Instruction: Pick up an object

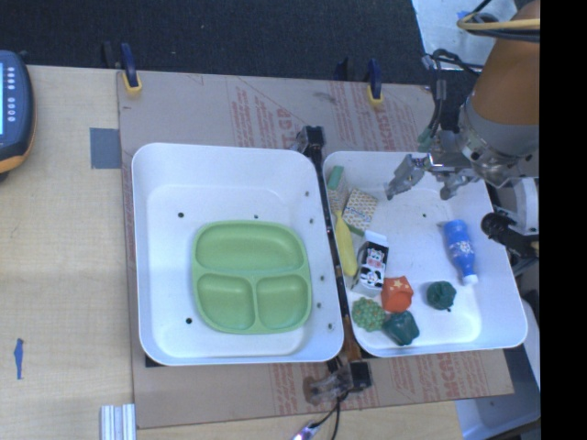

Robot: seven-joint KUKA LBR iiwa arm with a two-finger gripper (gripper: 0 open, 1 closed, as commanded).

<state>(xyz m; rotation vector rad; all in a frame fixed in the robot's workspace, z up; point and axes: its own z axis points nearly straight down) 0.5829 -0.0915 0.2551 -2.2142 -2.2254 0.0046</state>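
My gripper (427,181) hangs over the back of the right bin (500,337), open, with nothing between its fingers (402,178). Below it in that bin lie a blue bottle (460,248), a dark green ball (441,294), an orange block (396,292), a green broccoli piece (368,313) and a teal lump (401,328). Along the bin's left side are a black-and-white carton (371,263), a yellow banana (344,242), a checked yellow item (359,209) and a small pale green piece (335,177). The gripper touches none of them.
The left bin (151,246) holds a green divided plate (250,275). A black clamp (314,139) sits at the back where the bins meet, another at the front (335,383). A blue-and-orange device (14,108) lies at the bench's far left.
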